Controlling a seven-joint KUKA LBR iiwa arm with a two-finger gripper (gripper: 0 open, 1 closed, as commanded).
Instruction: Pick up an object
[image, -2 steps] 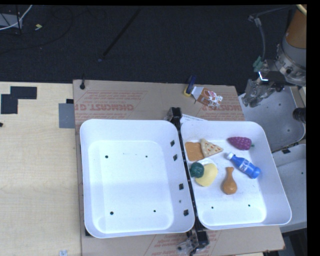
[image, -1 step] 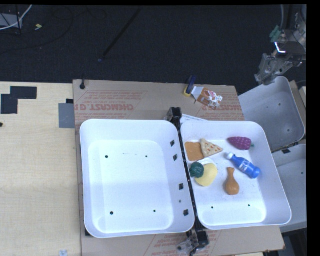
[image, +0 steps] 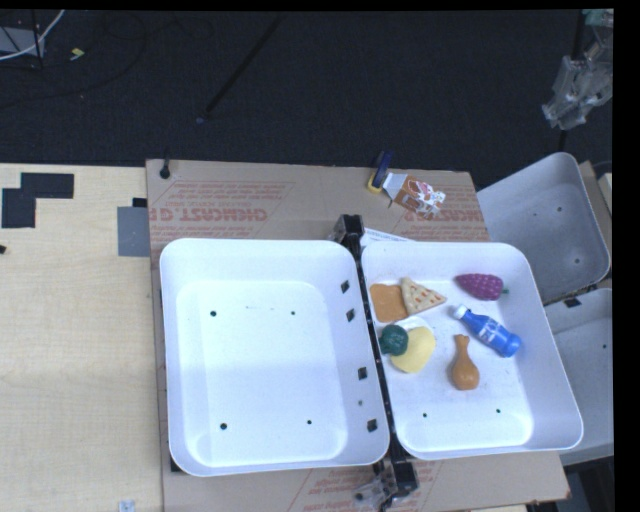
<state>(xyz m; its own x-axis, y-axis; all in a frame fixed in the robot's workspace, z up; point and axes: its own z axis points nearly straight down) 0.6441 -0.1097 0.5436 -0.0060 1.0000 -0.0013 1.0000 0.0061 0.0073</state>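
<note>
Toy food items are lying clustered in the upper half of the right bin (image: 560, 420). Landmark: the blue bottle (image: 489, 332), lying tilted, cap toward upper left. Just above it a purple grape bunch (image: 480, 286) is sitting near the bin's back wall. Just below-left of the bottle a brown drumstick (image: 463, 365) is lying, thin end pointing up, close to the bottle but apart from it. Left of the bottle a pizza slice (image: 421, 296) is resting, its edge touching an orange bread-like piece (image: 387, 302) further left. Below those, left of the bottle, a yellow lemon-shaped piece (image: 416, 350) is lying with a dark green round item (image: 393, 340) overlapping its left side.

The left bin (image: 180, 290) is sitting well left of the bottle, touching the right bin along a black clip strip. Both bins are resting on a brown cardboard sheet (image: 250, 205) on the desk (image: 70, 330). A small printed card (image: 418, 196) and a blue-yellow item (image: 380, 172) are lying on the cardboard above the bottle.

The end effector (image: 577, 90) is hanging far above-right of the bottle, off the bins, nothing between it and any item; finger state cannot be told.
</note>
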